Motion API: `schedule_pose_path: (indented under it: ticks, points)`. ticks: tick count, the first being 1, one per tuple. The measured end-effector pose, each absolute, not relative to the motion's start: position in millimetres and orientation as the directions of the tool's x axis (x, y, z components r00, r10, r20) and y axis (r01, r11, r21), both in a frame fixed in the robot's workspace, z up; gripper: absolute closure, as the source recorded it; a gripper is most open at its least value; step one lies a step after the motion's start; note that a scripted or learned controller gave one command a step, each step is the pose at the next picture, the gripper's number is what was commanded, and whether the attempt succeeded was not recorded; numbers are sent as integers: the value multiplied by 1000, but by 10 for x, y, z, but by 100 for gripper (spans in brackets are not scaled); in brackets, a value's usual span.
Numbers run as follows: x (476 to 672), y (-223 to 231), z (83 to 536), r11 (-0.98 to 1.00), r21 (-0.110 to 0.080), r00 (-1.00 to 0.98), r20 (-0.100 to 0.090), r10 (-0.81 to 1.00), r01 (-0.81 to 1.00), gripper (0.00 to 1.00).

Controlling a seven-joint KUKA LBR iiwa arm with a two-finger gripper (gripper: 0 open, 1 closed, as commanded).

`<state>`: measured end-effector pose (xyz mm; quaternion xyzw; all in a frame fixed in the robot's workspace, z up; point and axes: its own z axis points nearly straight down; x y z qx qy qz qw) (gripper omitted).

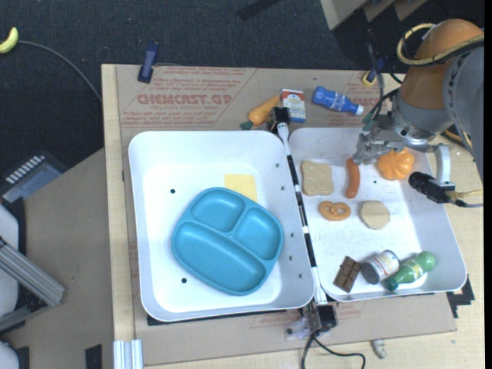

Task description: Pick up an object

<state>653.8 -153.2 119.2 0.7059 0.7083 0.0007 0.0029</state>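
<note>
I am hovering my claw (372,146) in the right bin (430,237), just above the sausage (353,177) and beside the small orange pumpkin (395,164); how wide it stands I cannot tell.

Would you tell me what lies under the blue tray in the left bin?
A yellow slice pokes out from behind the blue tray, on the left bin floor. Whether it reaches underneath, or anything else does, is hidden.

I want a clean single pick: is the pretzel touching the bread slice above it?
Apart. The camera view shows a strip of white bin floor between the pretzel and the bread slice.
</note>
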Motion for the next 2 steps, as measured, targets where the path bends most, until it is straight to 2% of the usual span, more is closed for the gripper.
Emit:
schedule_pose_path:
  ticks: [1, 2]
  points:
    - [6536, -1532, 1189, 3, 5, -3, -3, 1000, 1000, 0]
    - [6524, -1590, 845, 1, -2, -1, 0, 1000, 1000, 0]
